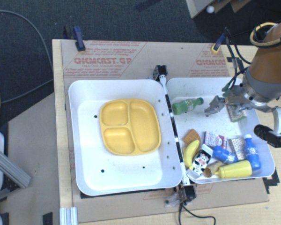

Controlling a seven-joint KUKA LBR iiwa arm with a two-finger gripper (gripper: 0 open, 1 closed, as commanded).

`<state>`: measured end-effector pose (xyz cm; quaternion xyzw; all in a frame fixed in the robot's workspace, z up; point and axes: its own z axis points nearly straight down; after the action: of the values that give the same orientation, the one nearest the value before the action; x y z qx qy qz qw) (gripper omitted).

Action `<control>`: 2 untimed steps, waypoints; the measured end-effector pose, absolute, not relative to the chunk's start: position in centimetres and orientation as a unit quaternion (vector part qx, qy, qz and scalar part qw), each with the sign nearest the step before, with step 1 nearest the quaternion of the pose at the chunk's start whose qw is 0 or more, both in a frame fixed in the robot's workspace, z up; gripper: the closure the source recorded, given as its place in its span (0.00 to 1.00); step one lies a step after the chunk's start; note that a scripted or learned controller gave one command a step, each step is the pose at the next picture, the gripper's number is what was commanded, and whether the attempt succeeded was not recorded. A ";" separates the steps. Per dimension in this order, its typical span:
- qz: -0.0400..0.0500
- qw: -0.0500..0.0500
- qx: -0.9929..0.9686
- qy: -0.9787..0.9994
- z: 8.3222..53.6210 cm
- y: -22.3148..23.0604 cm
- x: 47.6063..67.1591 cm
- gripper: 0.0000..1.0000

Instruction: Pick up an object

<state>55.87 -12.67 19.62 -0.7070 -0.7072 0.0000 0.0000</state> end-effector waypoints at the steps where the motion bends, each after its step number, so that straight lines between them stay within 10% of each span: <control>1: 0.000 0.000 -0.707 -0.707 10.1 -10.0 53.7 0.00; 2: -0.007 -0.014 -0.708 -0.706 9.3 -9.5 52.8 0.00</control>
<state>52.79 -9.54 9.33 -0.7079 -0.7061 -0.0072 -0.0136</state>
